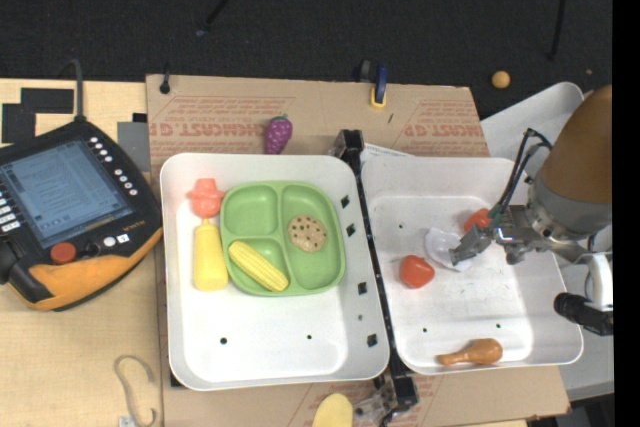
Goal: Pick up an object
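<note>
Presently, the right bin (440, 200) carries the gripper (468, 250), low near its centre, on the grey arm (575, 175) with its orange band. Whether the tool is apart or together cannot be told; nothing is seen clamped in it.

Right bin, further contents: a clear, pale item (441, 242) touching the gripper's tip; a red tomato-like piece (416, 271) just beside it, toward the bin's left edge; a small orange-red piece (478, 219) behind the gripper; a brown drumstick (472, 352) near the front edge.

Left bin (260, 345), rear half: a green divided plate (282, 237) holding a corn cob (258, 265) and a cookie (307, 233); a yellow bottle (208, 256) touching the plate's left side; a pink-red item (204, 197) behind the bottle.

Bench, outside the bins: purple grapes (277, 133) behind the left bin; a yellow item (333, 409) at the front edge; a teach pendant (70, 205) at the left.
</note>
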Motion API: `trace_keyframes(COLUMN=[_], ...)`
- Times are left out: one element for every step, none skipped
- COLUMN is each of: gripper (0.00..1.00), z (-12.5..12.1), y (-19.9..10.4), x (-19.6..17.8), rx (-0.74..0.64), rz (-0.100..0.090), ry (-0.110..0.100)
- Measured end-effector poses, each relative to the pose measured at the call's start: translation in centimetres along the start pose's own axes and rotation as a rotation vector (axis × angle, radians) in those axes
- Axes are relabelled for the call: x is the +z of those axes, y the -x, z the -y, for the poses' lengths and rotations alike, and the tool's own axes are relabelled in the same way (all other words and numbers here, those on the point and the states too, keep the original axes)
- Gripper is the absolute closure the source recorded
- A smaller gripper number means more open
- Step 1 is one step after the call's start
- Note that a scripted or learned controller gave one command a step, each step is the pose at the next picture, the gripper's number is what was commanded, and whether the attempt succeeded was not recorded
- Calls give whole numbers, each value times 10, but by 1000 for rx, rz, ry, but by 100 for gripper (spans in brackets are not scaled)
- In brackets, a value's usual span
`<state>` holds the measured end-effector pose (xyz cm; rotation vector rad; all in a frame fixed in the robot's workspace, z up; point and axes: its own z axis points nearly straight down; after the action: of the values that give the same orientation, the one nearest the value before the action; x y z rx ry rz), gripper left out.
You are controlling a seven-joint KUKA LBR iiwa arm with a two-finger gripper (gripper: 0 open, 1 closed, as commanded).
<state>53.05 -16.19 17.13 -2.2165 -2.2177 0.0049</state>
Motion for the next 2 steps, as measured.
trace_keyframes(gripper=[0, 0], z=[-2, -2], y=[7, 5], x=[48, 86], rx=[1, 0], rz=[0, 1], ry=[0, 2])
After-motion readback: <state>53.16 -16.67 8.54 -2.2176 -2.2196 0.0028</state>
